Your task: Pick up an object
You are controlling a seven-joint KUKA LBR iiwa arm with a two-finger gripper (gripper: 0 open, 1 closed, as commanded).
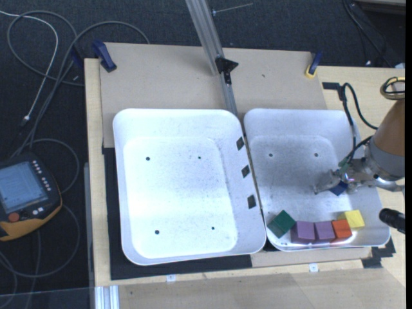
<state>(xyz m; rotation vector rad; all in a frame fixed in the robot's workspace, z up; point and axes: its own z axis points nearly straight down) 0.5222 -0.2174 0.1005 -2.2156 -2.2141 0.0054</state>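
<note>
I'm working over the bench [270, 76], which carries two white bins side by side. The left bin [129, 172] has nothing I need; the right bin [290, 124] is where the job is. My arm [389, 143] reaches in over that bin's right edge, and the gripper [336, 184] sits low over the bin floor, roughly mid-way along its right half. There is a small blue piece [337, 188] right at the fingertips, but I cannot tell whether the fingers are open or closed, or whether they have it.

The other candidates lie in a row along the bin's near edge: a green block [281, 223] towards the near-left corner, then a purple block [305, 231], a second purple block [324, 230], an orange block [342, 228] and a yellow block [354, 219] nearest the right edge. They touch or nearly touch, and hug the wall, so I judge them awkward. I'd settle squarely on the isolated blue piece, close fully, then lift straight up.
</note>
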